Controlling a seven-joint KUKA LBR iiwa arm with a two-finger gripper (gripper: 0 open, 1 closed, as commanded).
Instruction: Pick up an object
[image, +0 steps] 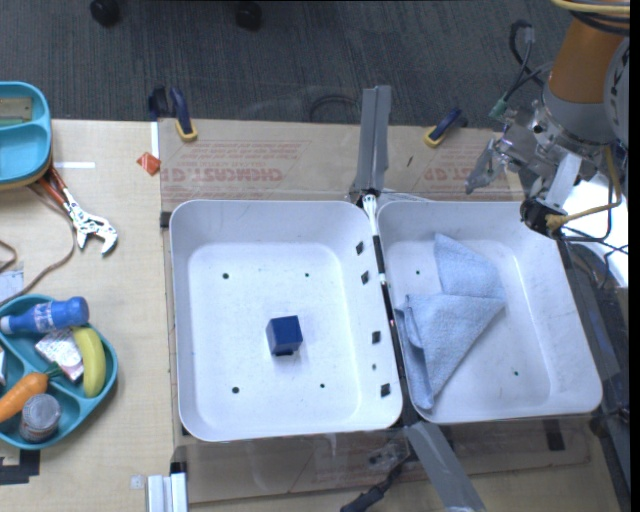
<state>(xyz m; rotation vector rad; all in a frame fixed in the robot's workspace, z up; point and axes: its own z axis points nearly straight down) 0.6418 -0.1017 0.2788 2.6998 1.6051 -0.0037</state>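
My gripper (520, 185) hangs over the far right corner of the right bin (560, 400), and I cannot tell whether it is apart or together. The blue cube (285, 334) sits in the left bin (190, 300); a grey cloth (450, 310) lies crumpled in the right one.

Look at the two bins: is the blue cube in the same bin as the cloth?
No: the cube sits in the left bin, the cloth in the right bin.

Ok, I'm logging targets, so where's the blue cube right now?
The blue cube sits in the left bin, just below its middle, well apart from the folded cloth in the right bin.
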